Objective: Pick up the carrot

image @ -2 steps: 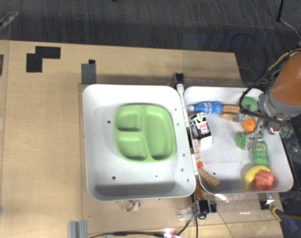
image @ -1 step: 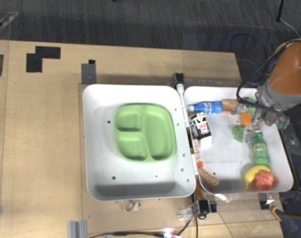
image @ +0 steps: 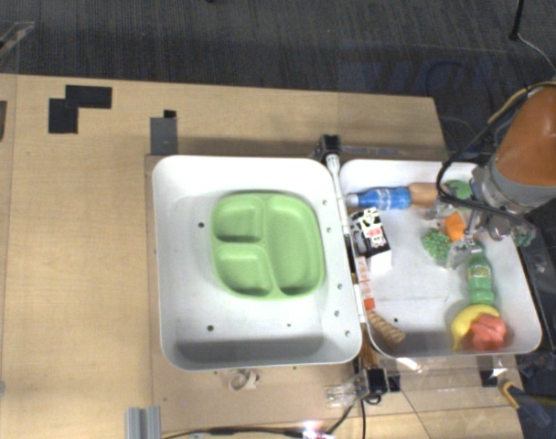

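The carrot [image: 454, 225], a small orange piece, lies in the upper right part of the right bin [image: 415, 291]. My gripper [image: 467, 233] hangs directly over it, under the grey wrist and orange band, and its metal parts partly cover the carrot's right side. I cannot make out whether the carrot is touched or held.
Around the carrot lie a green leafy toy [image: 435, 243], a green bottle [image: 479, 277], a yellow banana with a red item [image: 479, 327], a blue bottle [image: 383, 198] and a black-and-white box [image: 371, 231]. The left bin [image: 182, 245] holds a green divided tray [image: 264, 243].
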Motion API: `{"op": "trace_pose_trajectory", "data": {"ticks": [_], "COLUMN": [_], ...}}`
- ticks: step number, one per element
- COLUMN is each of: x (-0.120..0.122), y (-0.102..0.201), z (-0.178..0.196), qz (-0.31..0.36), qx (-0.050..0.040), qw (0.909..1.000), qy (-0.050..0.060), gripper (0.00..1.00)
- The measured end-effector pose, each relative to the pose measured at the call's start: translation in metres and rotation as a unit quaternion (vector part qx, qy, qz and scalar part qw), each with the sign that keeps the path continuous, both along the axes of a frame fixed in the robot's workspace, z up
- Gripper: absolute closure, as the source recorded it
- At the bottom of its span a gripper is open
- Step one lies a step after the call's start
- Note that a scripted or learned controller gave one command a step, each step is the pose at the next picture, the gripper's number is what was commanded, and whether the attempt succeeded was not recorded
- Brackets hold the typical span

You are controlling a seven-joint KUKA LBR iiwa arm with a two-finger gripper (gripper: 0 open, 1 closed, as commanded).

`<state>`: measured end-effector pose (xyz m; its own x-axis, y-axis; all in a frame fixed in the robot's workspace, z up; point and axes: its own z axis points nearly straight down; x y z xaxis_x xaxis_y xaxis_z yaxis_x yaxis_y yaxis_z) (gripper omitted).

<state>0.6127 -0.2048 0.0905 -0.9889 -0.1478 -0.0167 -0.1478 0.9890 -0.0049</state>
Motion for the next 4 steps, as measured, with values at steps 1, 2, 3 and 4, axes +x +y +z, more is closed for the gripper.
{"op": "trace_pose_trajectory", "data": {"ticks": [1, 2, 3, 4], "x": [0.048, 0.016, 0.006, 0.011], "y": [-0.002, 0.001, 0.001, 0.001], "z": [-0.003, -0.003, -0.002, 0.013], "qz": [-0.080, -0.138, -0.242, -0.239], "qx": [0.0036, 0.0027, 0.0041, 0.0040], "qw": [0.9963, 0.9904, 0.9703, 0.9710], "qy": [0.030, 0.004, 0.002, -0.006], "gripper": [0.00, 0.00, 0.00, 1.00]}}
